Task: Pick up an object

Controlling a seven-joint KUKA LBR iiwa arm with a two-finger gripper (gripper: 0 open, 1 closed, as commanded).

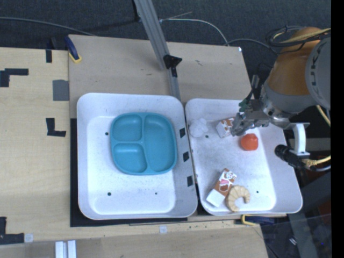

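Teal plastic divided plate (144,143) in left bin (91,198), gripper (240,126) over small carton (224,127) in right bin (285,190), grip indiscernible, round red tomato (249,142), curved golden croissant (237,196) near.

Two bins (86,144) (285,198), one blue tray (143,144), one red ball (249,142), one croissant (238,196), two small cartons (224,181) (224,127), one clear cup (198,127).

I scan for lettering and find little; on the arm's grey housing (321,71) at the right edge I catch part of some dark letters, cut off by the frame, so I can't read a whole word; the small carton (224,181) in the right bin (269,160) carries red print, too small and blurred for me to read.
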